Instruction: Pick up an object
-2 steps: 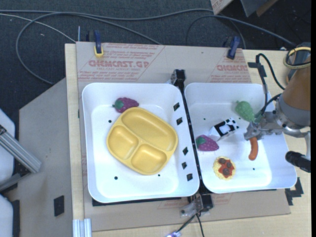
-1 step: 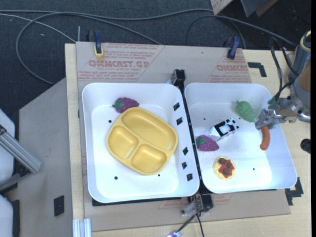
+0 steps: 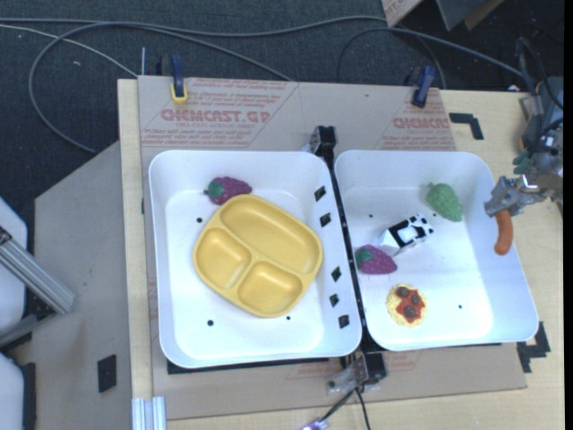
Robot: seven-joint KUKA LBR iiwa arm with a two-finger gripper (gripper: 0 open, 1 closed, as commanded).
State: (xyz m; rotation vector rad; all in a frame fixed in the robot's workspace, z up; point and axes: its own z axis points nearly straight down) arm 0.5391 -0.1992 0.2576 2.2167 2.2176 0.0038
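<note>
My gripper point(image 3: 507, 206) is at the far right, over the right bin's right rim point(image 3: 501, 267). An orange sausage-shaped piece point(image 3: 504, 235) hangs straight down from it, its upper end pinched between the shut fingers. Inside the right bin lie a green leafy piece point(image 3: 445, 201), a black-and-white toy point(image 3: 407, 233), a purple grape bunch point(image 3: 376, 259) and a small pizza slice point(image 3: 406, 304).
The left bin point(image 3: 170, 240) holds a yellow divided plate point(image 3: 258, 253) and a second purple grape bunch point(image 3: 227, 188) at its back left. A black divider point(image 3: 333, 231) runs between the bins. Cables lie on the dark floor behind the bench.
</note>
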